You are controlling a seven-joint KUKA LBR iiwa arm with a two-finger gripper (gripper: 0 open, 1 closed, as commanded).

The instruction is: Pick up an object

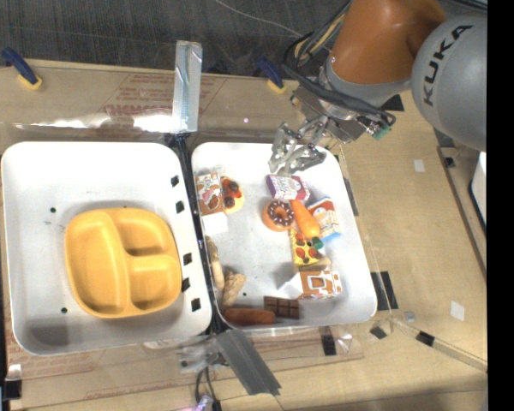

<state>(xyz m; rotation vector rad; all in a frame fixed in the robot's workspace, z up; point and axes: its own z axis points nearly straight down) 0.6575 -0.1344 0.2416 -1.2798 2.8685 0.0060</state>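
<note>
purple packet under the gripper, right bin

the purple packet [284, 186] lies near the right bin's [240, 276] back wall, touching the donut [279, 215] and carrot [305, 220]. judged light, thin, slippery; take it across its short sides. gripper [293, 154] hangs just above it, fingers apparently spread, holding nothing. neighbours crowd the front; open floor lies left.

Yellow tray [120, 259], white bins [21, 195], orange carrot [305, 219], brown chocolate bar [282, 306]
</note>
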